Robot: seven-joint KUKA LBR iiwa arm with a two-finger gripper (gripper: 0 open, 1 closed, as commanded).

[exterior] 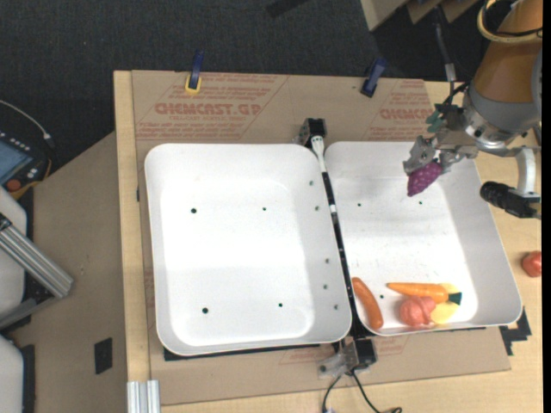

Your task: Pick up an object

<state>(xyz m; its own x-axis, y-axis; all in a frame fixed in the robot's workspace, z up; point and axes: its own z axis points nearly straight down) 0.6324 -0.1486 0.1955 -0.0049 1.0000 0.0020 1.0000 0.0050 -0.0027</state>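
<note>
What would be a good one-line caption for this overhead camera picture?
Robot gripper lifts a purple object above the right bin, with carrots and other toy food left at its front edge.

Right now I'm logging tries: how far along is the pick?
Done: the purple object hangs between the fingers of the gripper, seemingly lifted above the right bin. In hand: that one. Left: nothing obvious; the carrot and other pieces lie in the bin's near corner.

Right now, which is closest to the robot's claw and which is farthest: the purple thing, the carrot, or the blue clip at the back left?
From the gripper:
1. Purple thing, right at the fingers, over the right bin's back part.
2. Carrot, near the right bin's front edge.
3. Blue clip, far off at the board's back left.
</note>
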